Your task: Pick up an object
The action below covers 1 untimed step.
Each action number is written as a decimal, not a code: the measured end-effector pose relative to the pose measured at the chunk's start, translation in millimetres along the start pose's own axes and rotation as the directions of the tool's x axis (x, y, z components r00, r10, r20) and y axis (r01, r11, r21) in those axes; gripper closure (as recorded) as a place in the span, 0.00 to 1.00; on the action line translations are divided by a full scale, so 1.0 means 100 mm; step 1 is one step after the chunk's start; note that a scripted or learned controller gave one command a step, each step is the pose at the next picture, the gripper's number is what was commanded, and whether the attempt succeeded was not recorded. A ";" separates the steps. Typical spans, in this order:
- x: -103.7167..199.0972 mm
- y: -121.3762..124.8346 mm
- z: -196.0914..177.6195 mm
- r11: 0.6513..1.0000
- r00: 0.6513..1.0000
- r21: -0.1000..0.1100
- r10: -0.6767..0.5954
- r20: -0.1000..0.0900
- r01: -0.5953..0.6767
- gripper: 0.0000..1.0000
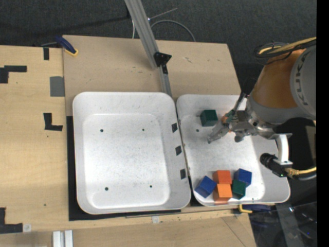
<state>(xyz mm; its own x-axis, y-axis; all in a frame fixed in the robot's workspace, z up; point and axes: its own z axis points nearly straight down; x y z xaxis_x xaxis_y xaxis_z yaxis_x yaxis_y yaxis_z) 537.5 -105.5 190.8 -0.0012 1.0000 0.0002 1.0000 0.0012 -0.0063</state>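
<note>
My gripper [218, 133] hangs over the middle of the right bin [191, 153], its fingers pointing down and to the left. Nothing shows between the fingers. A dark green block [208, 118] lies just up and left of the fingertips, apart from them. At the near end of the bin sits a cluster: a blue block [205, 186], two orange blocks [223, 177] [223, 191], another blue block [243, 176] and a green block [238, 188].
The left bin [126, 151] lies beside the right one, sharing a raised middle edge. A slanted metal pole [146, 30] runs from the top of the view down to the bins' junction. The arm's orange band [277, 86] looms over the right bin's far right corner.
</note>
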 end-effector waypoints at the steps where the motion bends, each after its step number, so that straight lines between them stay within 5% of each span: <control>1: -0.03 0.05 0.62 1.000 1.000 0.002 0.001 0.000 -0.001 0.00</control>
<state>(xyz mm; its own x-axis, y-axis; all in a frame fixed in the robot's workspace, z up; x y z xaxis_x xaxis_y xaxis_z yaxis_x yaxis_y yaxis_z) 541.8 -108.4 129.1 -0.0004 1.0000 0.0004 1.0000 0.0004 -0.0083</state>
